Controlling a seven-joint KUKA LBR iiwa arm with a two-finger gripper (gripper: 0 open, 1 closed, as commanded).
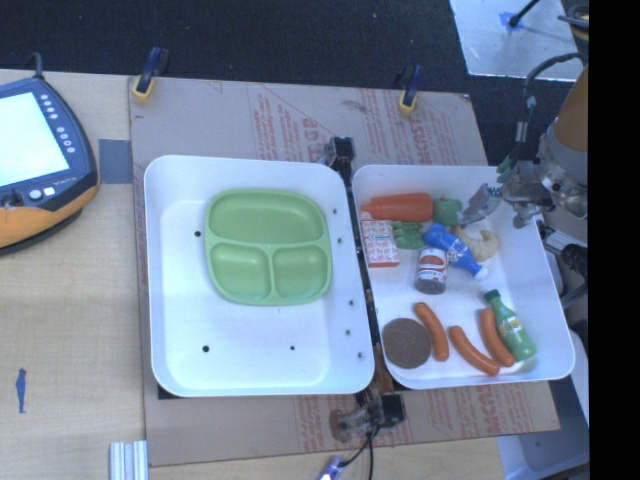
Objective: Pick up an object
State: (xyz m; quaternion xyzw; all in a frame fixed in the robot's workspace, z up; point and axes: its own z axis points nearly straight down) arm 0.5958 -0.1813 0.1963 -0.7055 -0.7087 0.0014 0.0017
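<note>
On the bench, two white bins sit side by side. The left bin [170, 298] holds one green divided plate [268, 246]. The right bin [545, 278] holds three sausages [430, 331], a carrot [398, 207], a green bottle [510, 326] and a can [432, 270]. The gripper [492, 200] hovers open, holding nothing, over its far right corner.

Pale wooden bench [70, 308] under cardboard sheet [300, 128], dark floor [250, 18] beyond.

A: Bins? Trays?
B: Two bins [170, 268] [555, 298]; one green tray [268, 246].
A: Food?
B: Three sausages [430, 320] [470, 350] [489, 334], one carrot [398, 207], one patty [407, 341].
A: Containers?
B: One can [431, 270], one green bottle [509, 325], one blue bottle [452, 249], one carton [378, 243].
</note>
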